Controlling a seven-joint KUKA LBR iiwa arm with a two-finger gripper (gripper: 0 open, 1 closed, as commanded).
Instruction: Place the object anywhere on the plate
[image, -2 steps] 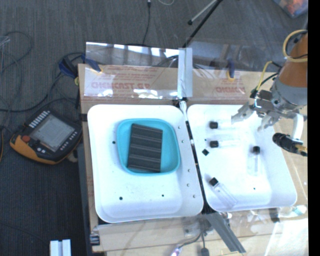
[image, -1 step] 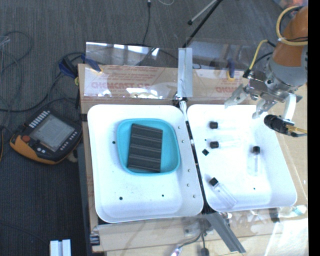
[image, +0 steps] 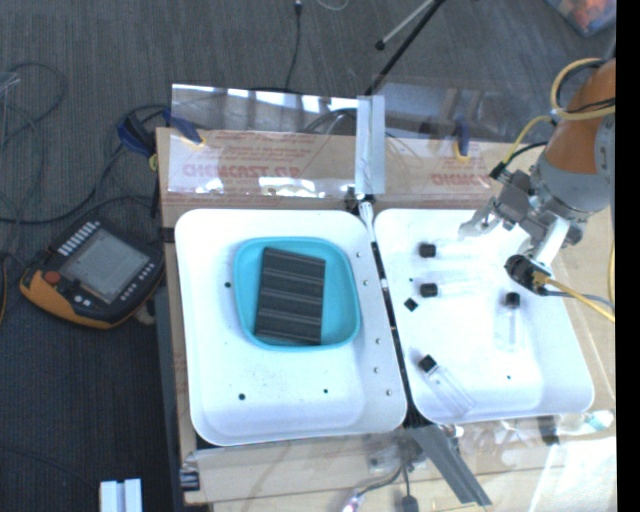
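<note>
A blue, rounded-square plate (image: 343, 300) sits in the middle of the left white bin (image: 210, 390). A dark grey ribbed block (image: 291, 294) lies flat on the plate, slightly tilted. My gripper (image: 497, 236) hangs over the far right part of the right bin (image: 560, 385), well away from the plate and the block. Nothing shows in its grasp. The grey arm with its orange band (image: 580, 150) reaches in from the upper right.
Several small clear vials with black caps lie scattered in the right bin, such as one vial (image: 428, 289) near the divider and another vial (image: 437, 372) at the front. A cardboard wall (image: 260, 170) backs both bins. A teach pendant (image: 95, 272) lies on the floor at left.
</note>
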